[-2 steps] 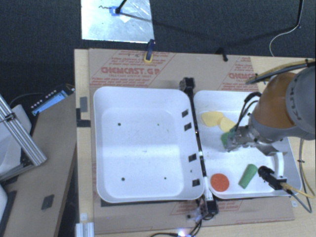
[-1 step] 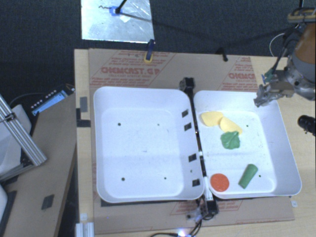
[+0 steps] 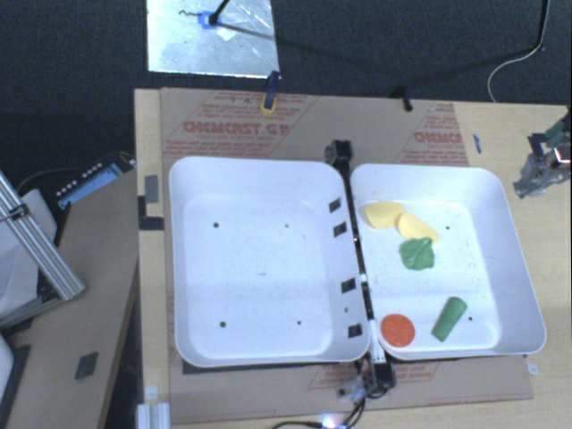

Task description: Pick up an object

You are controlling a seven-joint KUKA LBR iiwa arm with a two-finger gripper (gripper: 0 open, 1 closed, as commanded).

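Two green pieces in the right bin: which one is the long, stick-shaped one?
The green cylindrical piece near the bin's front edge, right of the orange-red round piece. The other, a crinkly green leaf-shaped piece, lies mid-bin below the yellow pieces.

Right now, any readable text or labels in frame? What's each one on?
"CHEMCAST GP", red print on the brown sheet under the bins, behind the left bin.
The same red print behind the right bin: too blurred to read for sure.
Red print at the sheet's front edge: unreadable.
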